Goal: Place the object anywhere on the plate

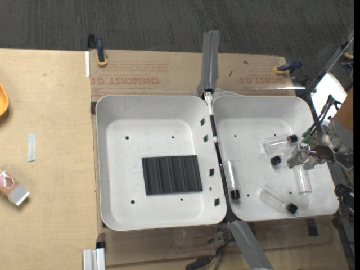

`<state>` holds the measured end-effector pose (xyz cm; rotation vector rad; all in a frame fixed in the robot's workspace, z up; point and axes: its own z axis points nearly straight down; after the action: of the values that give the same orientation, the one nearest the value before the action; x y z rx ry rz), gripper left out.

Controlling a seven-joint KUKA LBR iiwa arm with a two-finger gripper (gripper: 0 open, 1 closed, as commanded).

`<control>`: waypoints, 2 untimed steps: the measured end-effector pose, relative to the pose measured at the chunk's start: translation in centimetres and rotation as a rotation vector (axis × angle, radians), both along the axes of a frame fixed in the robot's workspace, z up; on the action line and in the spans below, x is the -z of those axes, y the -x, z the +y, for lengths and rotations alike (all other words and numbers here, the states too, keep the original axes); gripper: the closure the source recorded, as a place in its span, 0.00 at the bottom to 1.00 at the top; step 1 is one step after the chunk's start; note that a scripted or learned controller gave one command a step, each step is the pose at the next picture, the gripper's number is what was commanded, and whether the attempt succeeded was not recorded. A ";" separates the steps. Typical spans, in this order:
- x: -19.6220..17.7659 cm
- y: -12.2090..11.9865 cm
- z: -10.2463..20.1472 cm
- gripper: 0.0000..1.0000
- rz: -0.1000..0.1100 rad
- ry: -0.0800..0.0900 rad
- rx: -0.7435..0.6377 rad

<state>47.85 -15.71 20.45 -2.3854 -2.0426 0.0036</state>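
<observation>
The tool [304, 157] sits low over the right bin [247, 114], near its right wall, and whether it is spread or closed cannot be told from this slanted view, since its metal tip merges with the clear plastic beneath it. It is there because the objects are there: several clear tubes with black caps lie scattered on that bin's floor. One tube [279, 144] lies just left of the tool with a loose black cap [275, 160] below it, another tube [304, 181] lies directly under the tool's tip, a third tube [277, 199] rests near the front wall, and a fourth tube [230, 179] lies along the bin's left edge beside the divider. Nothing is visibly lifted, so I judge the pick is not yet made (the tube under the tip looks the likeliest target). The dark ribbed plate [171, 174] lies flat in the middle of the left bin [112, 151], well apart from all the tubes, placed so a carried tube can be set down anywhere on its broad face. On the counter [50, 94] to the left lie a small grey strip [31, 147] and a wrapped packet [11, 188], outside the work.
</observation>
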 end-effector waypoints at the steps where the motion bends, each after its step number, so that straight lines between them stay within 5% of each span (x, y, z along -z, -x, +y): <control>1: -3.3 -0.9 9.0 1.00 0.000 0.001 0.119; 2: -3.5 0.1 16.0 1.00 0.002 0.001 0.045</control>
<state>47.73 0.28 23.98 -2.4296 -1.9884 0.0074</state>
